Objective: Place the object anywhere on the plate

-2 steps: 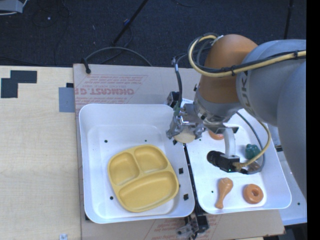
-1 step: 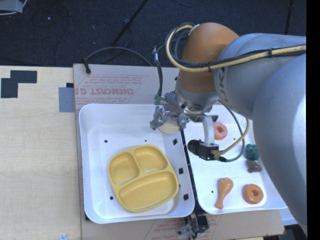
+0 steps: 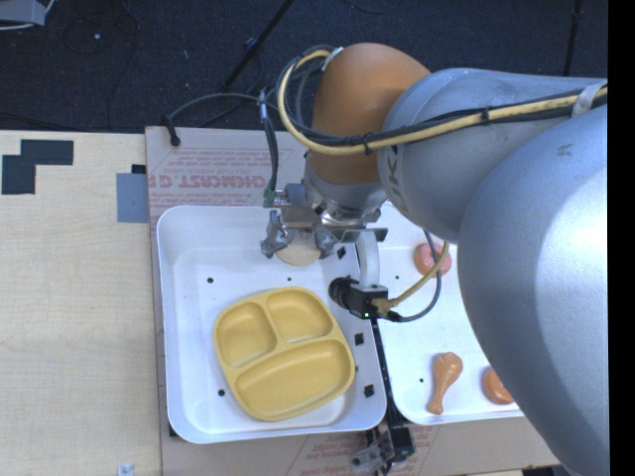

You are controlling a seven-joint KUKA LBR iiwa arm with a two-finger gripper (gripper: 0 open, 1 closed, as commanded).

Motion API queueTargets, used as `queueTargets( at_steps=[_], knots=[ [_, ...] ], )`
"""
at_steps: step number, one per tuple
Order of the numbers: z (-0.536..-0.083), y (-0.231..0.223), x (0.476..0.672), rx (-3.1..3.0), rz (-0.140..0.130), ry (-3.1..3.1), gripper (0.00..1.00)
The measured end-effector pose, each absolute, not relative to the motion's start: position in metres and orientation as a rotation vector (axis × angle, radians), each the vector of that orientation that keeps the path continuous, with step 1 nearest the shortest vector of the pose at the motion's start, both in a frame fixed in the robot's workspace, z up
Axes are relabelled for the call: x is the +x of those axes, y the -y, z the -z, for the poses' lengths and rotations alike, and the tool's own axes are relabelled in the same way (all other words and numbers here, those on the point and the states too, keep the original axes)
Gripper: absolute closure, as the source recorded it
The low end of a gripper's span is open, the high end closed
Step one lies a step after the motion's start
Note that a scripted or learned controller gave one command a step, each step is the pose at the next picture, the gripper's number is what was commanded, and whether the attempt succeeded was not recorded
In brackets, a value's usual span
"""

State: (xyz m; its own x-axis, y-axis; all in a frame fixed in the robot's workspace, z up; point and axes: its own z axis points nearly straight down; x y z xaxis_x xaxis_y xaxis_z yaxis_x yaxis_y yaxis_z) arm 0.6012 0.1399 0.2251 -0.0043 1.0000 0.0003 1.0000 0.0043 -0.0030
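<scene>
**A:** Over the far side of the left bin (image 3: 189,266), the hand (image 3: 298,236) hangs low above a pale, roundish object (image 3: 297,256); is it pinching that?

**B:** I cannot tell; the wrist covers the top of it, and whether the hand is spread or pressed together is hidden; the object seems to rest on the bin floor, just beyond the far edge of the yellow plate (image 3: 285,353), not on it.

**A:** So what could go wrong?

**B:** My guess: a poor hold lets it slip out on the lift; or it drops short and lands on the bin floor beside the plate; a rounded thing might also roll off the rim.

**A:** And the count?

**B:** Two bins on the desk; one plate with three compartments; one pale object; in the right bin (image 3: 412,410), one drumstick-shaped toy (image 3: 443,378) and two pinkish-orange pieces, one far (image 3: 431,258), one near (image 3: 495,387), half hidden by the arm.
</scene>
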Motion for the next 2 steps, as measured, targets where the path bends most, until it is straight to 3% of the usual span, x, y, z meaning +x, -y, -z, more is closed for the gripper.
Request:
queueTargets(
  at_steps=[1,2],
  knots=[
    [-0.2375,-0.1281,0.6048,-2.22,-0.004,2.221,1.0],
    [-0.2369,-0.1284,0.6045,-2.217,-0.006,2.223,0.0]
  ],
)
